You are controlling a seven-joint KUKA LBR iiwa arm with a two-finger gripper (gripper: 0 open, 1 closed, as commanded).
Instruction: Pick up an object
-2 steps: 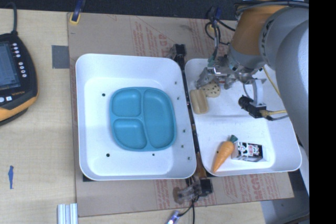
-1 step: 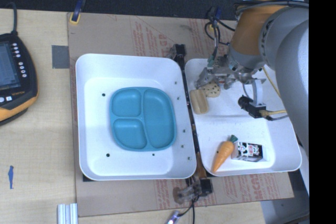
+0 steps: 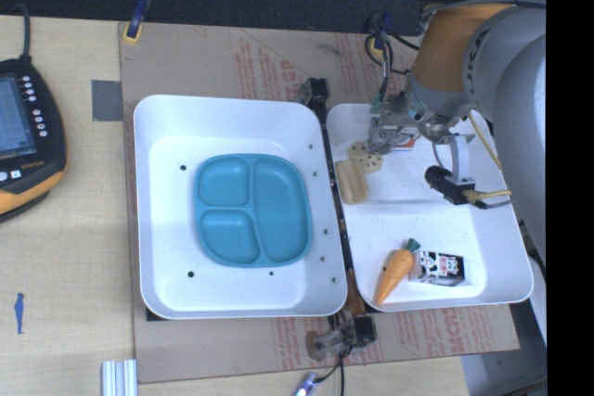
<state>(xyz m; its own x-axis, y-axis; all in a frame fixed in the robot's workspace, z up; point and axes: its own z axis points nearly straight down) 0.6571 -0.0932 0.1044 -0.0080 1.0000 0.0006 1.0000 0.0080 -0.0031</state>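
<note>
My gripper [image 3: 383, 139] hangs low over the far left part of the right bin [image 3: 501, 287]. Just in front of it lies a tan wooden piece [image 3: 357, 173] with a round, holed head and a flat handle, resting against the bin's left wall. The gripper's tip is right at the round head; contact is unclear. An orange carrot toy [image 3: 394, 272] with a green top lies near the front of the same bin. Beside it on the right sits a small black-and-white carton [image 3: 439, 268].
The left bin [image 3: 153, 199] holds a blue divided plate [image 3: 251, 208]. A teach pendant [image 3: 23, 134] lies on the bench at far left. The arm's grey body and orange band [image 3: 445, 42] loom over the right bin's far right side.
</note>
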